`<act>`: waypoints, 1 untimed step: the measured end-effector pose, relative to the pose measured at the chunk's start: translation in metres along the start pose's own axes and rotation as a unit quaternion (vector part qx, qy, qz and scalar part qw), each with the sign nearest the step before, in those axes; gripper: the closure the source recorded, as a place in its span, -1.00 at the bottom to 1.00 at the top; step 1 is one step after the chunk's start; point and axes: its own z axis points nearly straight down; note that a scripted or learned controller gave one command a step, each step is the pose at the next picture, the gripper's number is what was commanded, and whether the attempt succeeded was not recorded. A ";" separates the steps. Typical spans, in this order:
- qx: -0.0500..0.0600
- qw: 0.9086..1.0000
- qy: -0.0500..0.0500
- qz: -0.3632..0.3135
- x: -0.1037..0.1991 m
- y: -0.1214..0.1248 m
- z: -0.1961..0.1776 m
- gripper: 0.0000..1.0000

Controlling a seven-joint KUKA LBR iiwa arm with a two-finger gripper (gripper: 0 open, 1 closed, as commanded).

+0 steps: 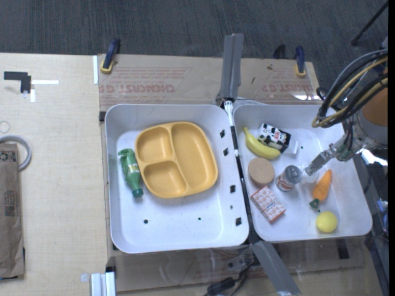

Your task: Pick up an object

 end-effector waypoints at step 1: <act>0.000 0.999 0.001 -0.045 0.034 -0.047 0.049 -1.00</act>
